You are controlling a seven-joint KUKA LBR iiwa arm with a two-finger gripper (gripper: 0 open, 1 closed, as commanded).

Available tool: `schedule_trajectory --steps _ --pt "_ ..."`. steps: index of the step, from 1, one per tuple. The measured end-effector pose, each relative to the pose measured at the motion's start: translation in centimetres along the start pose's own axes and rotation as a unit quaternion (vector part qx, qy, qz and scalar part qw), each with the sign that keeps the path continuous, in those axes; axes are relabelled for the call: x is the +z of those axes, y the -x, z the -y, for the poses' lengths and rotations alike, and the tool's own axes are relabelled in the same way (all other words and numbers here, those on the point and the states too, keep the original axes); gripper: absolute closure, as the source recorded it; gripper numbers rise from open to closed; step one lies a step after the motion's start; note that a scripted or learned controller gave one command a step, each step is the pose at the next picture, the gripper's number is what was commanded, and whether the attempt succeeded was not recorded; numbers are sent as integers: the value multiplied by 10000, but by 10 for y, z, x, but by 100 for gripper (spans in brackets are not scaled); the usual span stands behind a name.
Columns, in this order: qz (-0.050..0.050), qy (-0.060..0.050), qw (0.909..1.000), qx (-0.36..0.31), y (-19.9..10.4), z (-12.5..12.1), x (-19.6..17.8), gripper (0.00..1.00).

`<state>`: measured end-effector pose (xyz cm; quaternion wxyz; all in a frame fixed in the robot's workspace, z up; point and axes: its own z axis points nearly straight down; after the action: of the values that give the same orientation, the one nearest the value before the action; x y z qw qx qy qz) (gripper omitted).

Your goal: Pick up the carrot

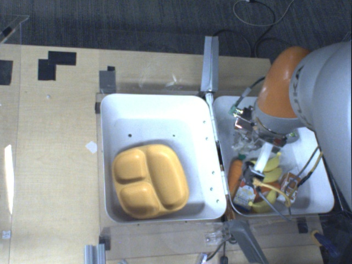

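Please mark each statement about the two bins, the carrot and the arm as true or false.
1. The yellow divided tray lies in the left bin. True.
2. The carrot lies inside the yellow tray. False: it lies in the right bin, along that bin's left wall.
3. The arm is above the right bin. True.
4. The tray has five compartments. False: it has three.
5. The carrot is green. False: it is orange.
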<state>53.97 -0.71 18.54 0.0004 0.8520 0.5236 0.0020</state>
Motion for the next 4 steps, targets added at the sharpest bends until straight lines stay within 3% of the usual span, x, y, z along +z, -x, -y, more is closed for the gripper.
schedule_trajectory --steps 1,2,3,4 --pt "7 4 9869 -1612 14 -27 -28 100" --pt "7 3 9869 -1614 14 -27 -28 0" --pt "5 4 9643 -2650 28 -17 0 0" --pt "2 45 9567 -2910 91 9 96 0"
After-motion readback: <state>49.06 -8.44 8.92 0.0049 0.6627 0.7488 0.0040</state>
